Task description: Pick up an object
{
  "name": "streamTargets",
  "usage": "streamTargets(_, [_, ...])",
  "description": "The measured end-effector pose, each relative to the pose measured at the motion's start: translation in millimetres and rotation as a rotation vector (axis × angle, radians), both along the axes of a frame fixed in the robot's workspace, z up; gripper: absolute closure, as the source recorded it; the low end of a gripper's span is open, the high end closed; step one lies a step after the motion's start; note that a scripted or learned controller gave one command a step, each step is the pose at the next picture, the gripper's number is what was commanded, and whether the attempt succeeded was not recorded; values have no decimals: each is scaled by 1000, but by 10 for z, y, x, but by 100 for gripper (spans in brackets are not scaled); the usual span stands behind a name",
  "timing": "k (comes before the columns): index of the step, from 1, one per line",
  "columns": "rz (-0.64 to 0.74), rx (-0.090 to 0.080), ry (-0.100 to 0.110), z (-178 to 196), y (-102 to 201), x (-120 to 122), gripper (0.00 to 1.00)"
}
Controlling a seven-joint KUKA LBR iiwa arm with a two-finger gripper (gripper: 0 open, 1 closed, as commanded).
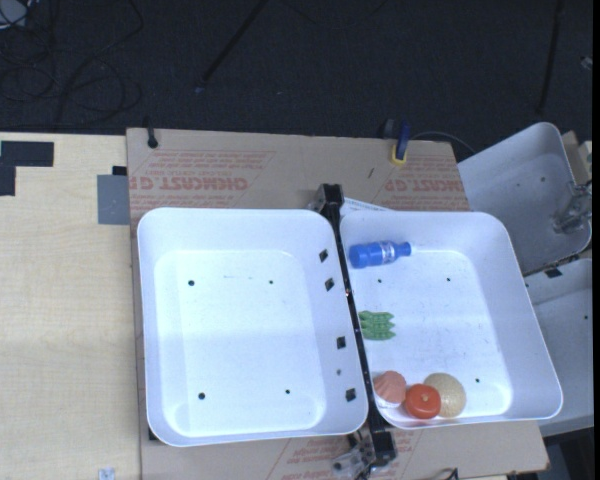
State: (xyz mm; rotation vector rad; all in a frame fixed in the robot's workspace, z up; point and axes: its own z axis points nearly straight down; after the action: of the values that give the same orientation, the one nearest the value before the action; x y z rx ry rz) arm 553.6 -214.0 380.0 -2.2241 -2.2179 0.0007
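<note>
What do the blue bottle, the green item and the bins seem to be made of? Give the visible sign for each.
Blue bottle: probably plastic, with a smooth, slightly glossy look and a pale highlight along its body.
Green item: looks like moulded plastic or rubber, matte and ridged; too small to be sure.
Bins: likely thin moulded plastic, with a uniform white surface and rounded corners.

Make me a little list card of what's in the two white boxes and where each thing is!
left bin: nothing visible inside
right bin: holds five small things
blue bottle: lying on its side, far-left part of the right bin
green item: near the bin's left wall, midway down
pink piece: near-left corner
red round thing: near edge, touching the pink piece and the tan ball
tan ball: right of the red one
</note>
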Motion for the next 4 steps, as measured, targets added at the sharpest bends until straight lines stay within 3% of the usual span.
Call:
streamTargets(1, [2, 1, 1, 51, 11, -249, 100])
streamTargets(2, [1, 1, 2, 43, 6, -797, 100])
streamTargets(3, [2, 1, 5, -461, 11, -778, 100])
streamTargets(4, [3, 0, 0, -345, 2, -779, 100])
